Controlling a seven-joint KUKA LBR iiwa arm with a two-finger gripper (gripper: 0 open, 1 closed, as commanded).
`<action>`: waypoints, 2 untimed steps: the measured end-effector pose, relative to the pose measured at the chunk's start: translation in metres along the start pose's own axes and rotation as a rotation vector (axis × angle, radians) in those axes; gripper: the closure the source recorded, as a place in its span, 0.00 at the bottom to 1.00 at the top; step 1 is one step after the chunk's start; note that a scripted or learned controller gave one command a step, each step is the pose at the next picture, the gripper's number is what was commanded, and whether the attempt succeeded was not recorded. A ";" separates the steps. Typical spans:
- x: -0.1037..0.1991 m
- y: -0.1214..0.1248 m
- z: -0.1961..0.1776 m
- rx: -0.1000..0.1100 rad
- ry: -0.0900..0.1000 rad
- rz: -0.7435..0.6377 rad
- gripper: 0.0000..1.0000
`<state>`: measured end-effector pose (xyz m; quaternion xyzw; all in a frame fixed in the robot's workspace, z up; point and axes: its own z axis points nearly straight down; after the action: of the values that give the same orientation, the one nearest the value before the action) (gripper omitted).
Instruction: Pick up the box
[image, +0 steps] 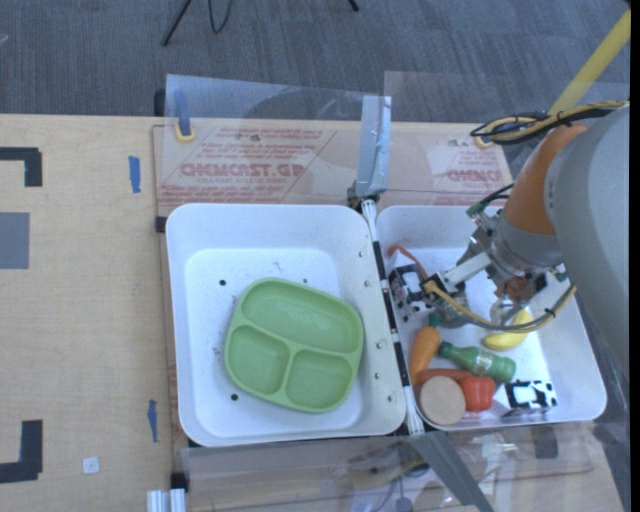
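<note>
**A:** Entry: where does the box sit?

**B:** The small black-and-white patterned box (528, 395) lies in the near corner of the right bin (585, 365), on the arm's side. It is just beside a red item (481, 392), which is next to a round tan disc (442, 400).

**A:** And the claw?

**B:** The claw (516, 292) hangs over the middle of that bin, above a yellow fruit (505, 338) and apart from the box. The wrist covers it, so whether it is apart or together cannot be told.

**A:** What does the step need?

**B:** Judgement only. The arm should shift toward the near corner, centre over the box, and come down with the claw spread. The bin walls crowd two sides, and the red item and a green bottle (478, 360) are close on the other side. Closing parallel to the nearest wall looks safest. The likely failures are shoving the box into the corner or catching the red item with it.
</note>
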<state>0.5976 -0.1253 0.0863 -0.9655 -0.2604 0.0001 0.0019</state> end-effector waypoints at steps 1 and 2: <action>0.001 0.002 -0.036 -0.003 -0.001 -0.043 0.00; 0.039 0.029 0.001 -0.003 -0.001 0.169 0.00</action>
<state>0.6456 -0.1305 0.0851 -0.9840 -0.1781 0.0002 0.0001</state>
